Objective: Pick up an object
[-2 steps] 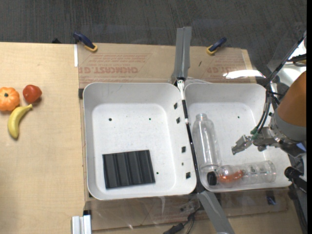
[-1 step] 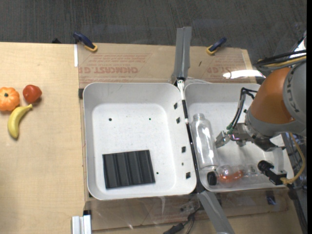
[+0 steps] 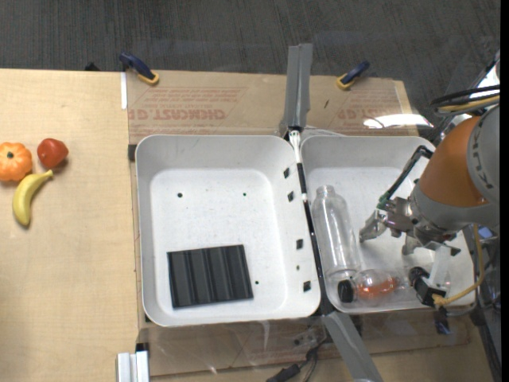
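Single fixed overhead camera, slanted down, both bins (image 3: 148, 213) in frame.

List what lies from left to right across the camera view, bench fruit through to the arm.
Orange fruit → banana → red fruit → black ridged panel in the left bin → clear plastic bottle in the right bin → hand → arm.

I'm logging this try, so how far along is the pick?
Done: the arm has reached into the right bin, its tool low beside the clear bottle. In hand: nothing visibly between the fingers. Left: grasping and lifting; the bottle and a small orange-tinted item lie on the bin floor.
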